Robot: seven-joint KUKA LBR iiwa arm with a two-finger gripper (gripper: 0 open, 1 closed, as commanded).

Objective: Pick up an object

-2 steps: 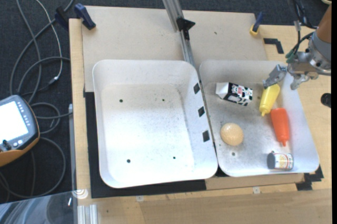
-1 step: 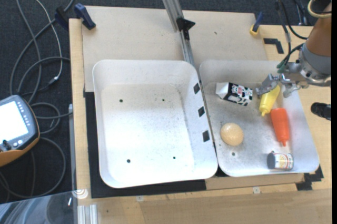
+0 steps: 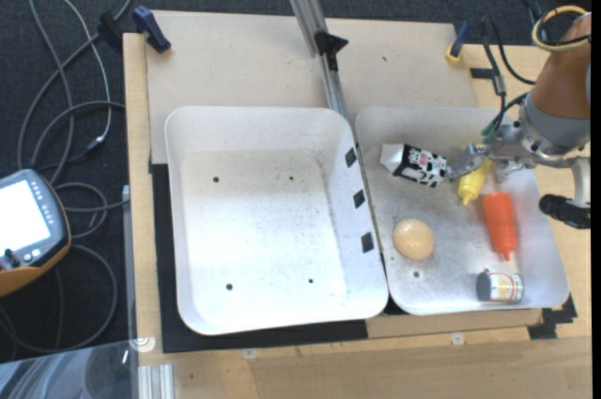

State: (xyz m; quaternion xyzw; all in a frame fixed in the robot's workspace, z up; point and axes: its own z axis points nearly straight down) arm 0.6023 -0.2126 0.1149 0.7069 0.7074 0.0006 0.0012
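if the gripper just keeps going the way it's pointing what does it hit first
Probably the yellow bottle: the gripper points left and down into the right bin, right above the bottle. The small milk carton lies just beyond; depth is unclear.

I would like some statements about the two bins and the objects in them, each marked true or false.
1. The orange carrot lies in the right bin. True.
2. The milk carton lies in the left bin. False: it lies in the right bin, near its far edge.
3. The small can lies nearer the camera than the carrot. True.
4. The round beige object touches the carrot. False: they lie apart.
5. The hand is over the left bin. False: it is over the right bin, by the yellow object.
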